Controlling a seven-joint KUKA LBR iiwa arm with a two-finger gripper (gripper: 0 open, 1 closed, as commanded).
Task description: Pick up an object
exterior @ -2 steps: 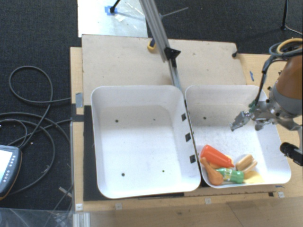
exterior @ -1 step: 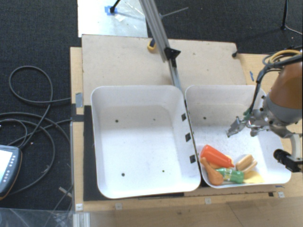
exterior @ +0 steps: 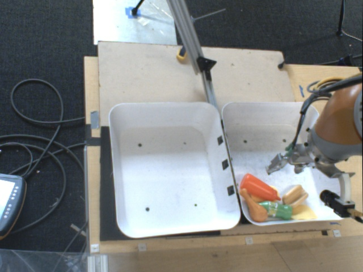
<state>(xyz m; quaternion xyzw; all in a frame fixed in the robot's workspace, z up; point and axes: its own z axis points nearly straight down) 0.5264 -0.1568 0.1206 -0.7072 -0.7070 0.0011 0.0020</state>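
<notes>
Several toy foods lie in the front corner of the right bin (exterior: 255, 123): a red-orange pepper (exterior: 260, 187), an orange-brown piece (exterior: 253, 205), a green piece (exterior: 277, 210), a tan bread roll (exterior: 294, 195) and a pale yellow piece (exterior: 307, 211). My gripper (exterior: 276, 163) hangs over the bin floor just behind the pepper, a little apart from the pile. It is open and nothing sits between its fingers. The arm's orange band (exterior: 340, 120) and grey wrist cover the bin's right side.
The left bin (exterior: 164, 169) stands beside the right one, sharing a middle wall (exterior: 225, 163). A slanted metal pole (exterior: 190, 33) crosses the back of the bench. Cables lie on the dark floor to the left (exterior: 34, 118).
</notes>
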